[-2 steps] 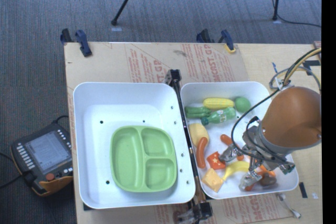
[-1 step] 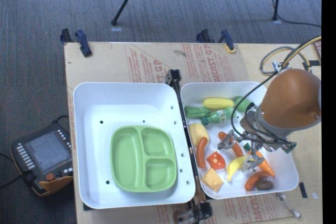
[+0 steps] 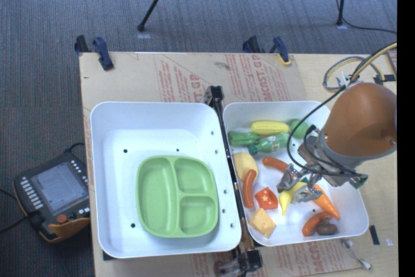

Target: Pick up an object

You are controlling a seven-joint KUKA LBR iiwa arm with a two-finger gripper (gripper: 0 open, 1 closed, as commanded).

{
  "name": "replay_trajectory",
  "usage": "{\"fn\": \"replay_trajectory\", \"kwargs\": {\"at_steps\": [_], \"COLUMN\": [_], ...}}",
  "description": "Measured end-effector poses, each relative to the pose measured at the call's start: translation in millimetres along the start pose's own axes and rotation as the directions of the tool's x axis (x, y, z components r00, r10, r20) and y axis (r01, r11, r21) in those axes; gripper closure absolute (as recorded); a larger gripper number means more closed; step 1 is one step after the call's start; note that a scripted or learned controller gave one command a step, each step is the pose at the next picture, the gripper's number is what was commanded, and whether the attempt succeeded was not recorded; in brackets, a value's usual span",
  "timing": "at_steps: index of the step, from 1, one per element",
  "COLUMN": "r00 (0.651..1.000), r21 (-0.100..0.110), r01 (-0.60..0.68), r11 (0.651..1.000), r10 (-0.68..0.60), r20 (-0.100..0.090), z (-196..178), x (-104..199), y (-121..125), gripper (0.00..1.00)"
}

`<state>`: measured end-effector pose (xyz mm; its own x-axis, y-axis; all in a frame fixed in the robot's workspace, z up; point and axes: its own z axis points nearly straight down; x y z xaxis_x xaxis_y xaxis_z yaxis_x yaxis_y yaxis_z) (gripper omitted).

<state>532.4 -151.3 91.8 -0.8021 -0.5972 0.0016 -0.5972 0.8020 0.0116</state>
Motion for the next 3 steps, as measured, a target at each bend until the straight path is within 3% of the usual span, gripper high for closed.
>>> {"fn": "replay_trajectory", "kwargs": {"at_steps": [1,2,3], "r00": [0.975,0.988,0.970], "r21": [0.008,0.006,0.008], "r01": [0.221,-0.157,-0.243], "r11": [0.975,0.988,0.970], "r10": [-0.221,0.157,0.243], "r20": [0.002,0.001,0.004], "z": [-163.1,-92.8,-177.3], "x": [-6.1,11.8,40.0], "y": [21.7,73.1,6.3], "gripper": [1.00,1.00,1.00]}}
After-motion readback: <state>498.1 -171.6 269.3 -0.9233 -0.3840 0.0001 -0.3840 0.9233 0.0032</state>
